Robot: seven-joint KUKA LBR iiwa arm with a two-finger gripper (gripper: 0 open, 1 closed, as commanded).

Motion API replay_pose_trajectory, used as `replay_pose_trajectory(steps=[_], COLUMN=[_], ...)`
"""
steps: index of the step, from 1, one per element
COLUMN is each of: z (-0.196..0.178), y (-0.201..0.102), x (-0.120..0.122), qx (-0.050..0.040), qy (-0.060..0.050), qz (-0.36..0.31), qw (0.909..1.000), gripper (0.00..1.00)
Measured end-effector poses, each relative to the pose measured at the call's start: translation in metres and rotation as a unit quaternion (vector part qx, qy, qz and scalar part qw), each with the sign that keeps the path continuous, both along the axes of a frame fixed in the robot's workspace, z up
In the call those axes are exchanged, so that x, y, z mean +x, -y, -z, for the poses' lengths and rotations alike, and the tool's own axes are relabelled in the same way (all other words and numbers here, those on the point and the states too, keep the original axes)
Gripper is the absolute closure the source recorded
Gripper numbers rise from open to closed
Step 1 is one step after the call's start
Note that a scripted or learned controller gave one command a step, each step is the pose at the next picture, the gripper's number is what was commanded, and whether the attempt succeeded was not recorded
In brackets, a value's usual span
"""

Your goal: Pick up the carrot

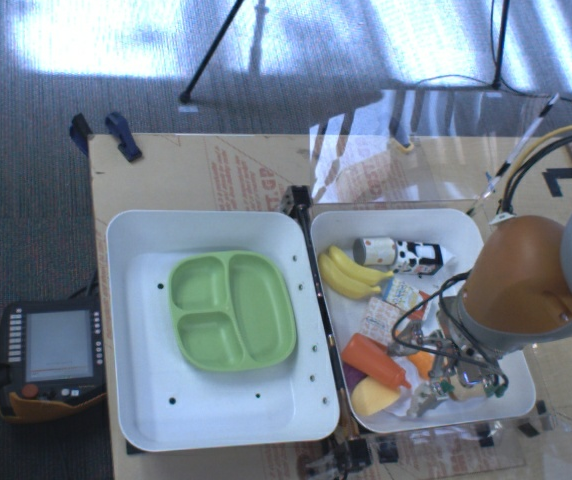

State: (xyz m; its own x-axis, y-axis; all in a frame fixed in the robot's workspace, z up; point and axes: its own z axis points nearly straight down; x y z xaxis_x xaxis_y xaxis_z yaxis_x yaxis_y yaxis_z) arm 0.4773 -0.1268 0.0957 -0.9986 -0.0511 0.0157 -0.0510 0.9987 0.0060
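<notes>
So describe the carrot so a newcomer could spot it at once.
Look in the right bin, the one holding toys, not the green tray. Near its front left lies the carrot, a long orange piece just below the bananas, longer and redder than the yellow lump beside it.

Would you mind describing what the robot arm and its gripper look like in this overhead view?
The arm enters from the right as a large rounded orange section with a grey edge at its far right. Thin black cables loop around its lower left side and trail toward the gripper, a compact cluster of metallic and dark parts. More cables, black and yellow, arc above the arm near the bench's upper right.
</notes>
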Motion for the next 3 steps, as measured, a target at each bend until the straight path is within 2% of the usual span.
replay_pose_trajectory(steps=[1, 2, 3], z=[-0.015, 0.009, 0.009], y=[-0.002, 0.006, 0.006], x=[0.006, 0.066, 0.066], qx=[-0.0014, -0.0014, -0.0014], qy=[0.008, 0.008, 0.008], qz=[-0.003, -0.047, -0.048], qw=[1.0000, 0.9988, 0.9988], gripper=[1.00, 1.00, 0.00])
